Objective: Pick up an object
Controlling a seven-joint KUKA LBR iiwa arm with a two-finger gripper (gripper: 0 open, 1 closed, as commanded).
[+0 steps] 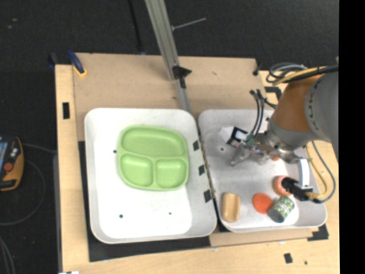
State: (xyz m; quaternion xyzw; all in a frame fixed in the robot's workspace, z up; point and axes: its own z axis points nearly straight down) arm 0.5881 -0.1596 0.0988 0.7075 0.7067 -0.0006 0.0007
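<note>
- The gripper is hanging low over the upper middle of the right bin, above bare white floor; whether it is apart or together I cannot tell, and nothing is showing as held in it
- The things to pick are lying along that bin's near edge, apart from the gripper: a tan bread-like piece at the left, an orange-red round thing near it, and a green-labelled can just beside the round thing, perhaps touching it
- A second orange thing is sitting above the can, partly hidden, so its shape is not reading
- The bread-like piece is looking like the easiest choice: probably light and slightly yielding, not likely to roll, and standing free on its left and upper sides; taking it across its narrow width is seeming best
- The can is probably stiff and smooth, and may be rolling or slipping unless taken squarely across its body
- The round thing is likely rolling away under an off-centre squeeze, and the can is crowding it
- The bin floor is looking smooth and slick, so a nudged thing may be sliding; the low near wall is leaving little room on that side
- The left bin is holding a green divided plate, well apart, and a metal post is rising behind the wooden bench
</note>
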